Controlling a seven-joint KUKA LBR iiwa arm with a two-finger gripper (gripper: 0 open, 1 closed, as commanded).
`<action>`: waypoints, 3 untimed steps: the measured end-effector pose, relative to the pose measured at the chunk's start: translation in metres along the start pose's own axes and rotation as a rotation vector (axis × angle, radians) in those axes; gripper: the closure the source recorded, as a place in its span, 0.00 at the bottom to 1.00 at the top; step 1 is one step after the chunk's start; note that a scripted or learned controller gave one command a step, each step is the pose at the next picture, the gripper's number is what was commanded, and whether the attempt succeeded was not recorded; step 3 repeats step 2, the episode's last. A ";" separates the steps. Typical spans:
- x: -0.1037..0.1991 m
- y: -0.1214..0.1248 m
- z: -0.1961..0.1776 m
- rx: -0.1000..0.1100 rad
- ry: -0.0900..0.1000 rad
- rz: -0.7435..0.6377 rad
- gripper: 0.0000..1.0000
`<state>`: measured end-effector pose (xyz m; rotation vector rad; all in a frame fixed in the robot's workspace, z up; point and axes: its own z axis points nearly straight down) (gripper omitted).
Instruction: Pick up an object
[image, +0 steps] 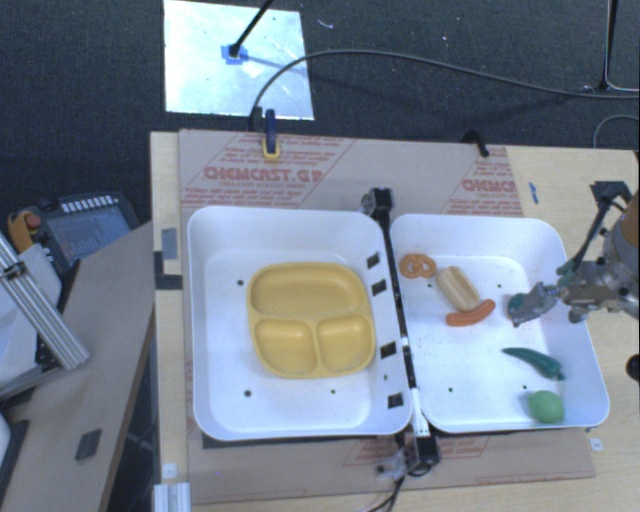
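Two shallow white plastic bins sit side by side on the bench (165, 330). The left bin (215, 240) carries a yellow three-compartment plastic tray (308, 318), roughly centred.

The right bin (545, 235) holds all the pickable stuff: a small orange pretzel-shaped toy (418, 266) near its upper left, a tan cylindrical bread-like toy (458, 288) just below and to the right of it, and an orange sausage-shaped toy (470, 314) touching or v. close to the tan piece's lower end. Further right and lower lie a dark green chilli-shaped toy (535, 361) and, near the bin's lower right corner, a light green round toy (545, 406).

The grey metal gripper (522, 305) reaches in from the right edge, over the right bin, w/ its tip just right of the sausage toy and above the chilli. Whether its fingers are open or closed — cannot tell, too blurred and small. Nothing is seen held between them.

Judgement: the arm looks to be in approach, prob. lining up on the sausage toy as nearest target, though the chilli is also close. Sausage and tan piece being crowded together could spoil a clean grab. No lift begun yet, task looks early.
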<state>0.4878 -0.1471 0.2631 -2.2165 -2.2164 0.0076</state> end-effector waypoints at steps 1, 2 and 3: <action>0.000 0.002 -0.005 -0.011 -0.003 -0.003 0.00; 0.001 -0.001 0.037 -0.007 -0.001 -0.001 0.00; 0.001 -0.001 0.037 -0.007 -0.001 -0.001 0.00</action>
